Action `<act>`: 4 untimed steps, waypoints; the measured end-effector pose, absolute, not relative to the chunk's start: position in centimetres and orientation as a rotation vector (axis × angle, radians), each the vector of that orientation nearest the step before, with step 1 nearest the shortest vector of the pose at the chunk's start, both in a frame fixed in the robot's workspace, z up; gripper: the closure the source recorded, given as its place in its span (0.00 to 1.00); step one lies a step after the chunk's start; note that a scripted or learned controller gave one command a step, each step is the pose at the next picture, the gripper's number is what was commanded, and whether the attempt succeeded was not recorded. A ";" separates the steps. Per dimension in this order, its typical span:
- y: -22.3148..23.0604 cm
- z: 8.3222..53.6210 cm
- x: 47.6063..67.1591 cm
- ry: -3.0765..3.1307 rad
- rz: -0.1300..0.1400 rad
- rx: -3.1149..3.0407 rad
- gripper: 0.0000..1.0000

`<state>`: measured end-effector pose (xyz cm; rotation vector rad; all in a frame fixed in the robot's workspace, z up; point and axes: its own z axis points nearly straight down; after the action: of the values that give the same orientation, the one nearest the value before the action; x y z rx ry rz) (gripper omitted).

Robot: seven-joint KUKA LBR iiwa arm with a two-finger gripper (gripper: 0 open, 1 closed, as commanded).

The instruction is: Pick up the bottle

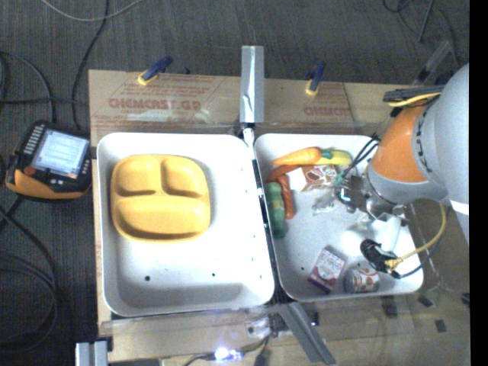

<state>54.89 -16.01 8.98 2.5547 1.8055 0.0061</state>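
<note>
Two white bins (114, 280) on a clamped brown board (168, 101); tool (352, 197) grip unclear.

Faint red lettering on cardboard sheet (152, 101) behind the bins, not legible

yellow sectioned tray (161, 197) in white left bin (130, 284); orange carrot (299, 156), green cucumber (274, 208), red-white carton (328, 268) in white right bin (305, 292); arm band orange (404, 149).
</note>
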 end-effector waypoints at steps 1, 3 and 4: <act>-15.3 9.0 51.3 1.433 0.019 2.782 0.00; -13.3 9.0 51.6 1.209 0.011 2.890 0.00; -10.9 8.9 58.3 1.251 -0.003 2.875 0.00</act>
<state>58.31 -10.92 8.88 2.8746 1.2508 -0.0027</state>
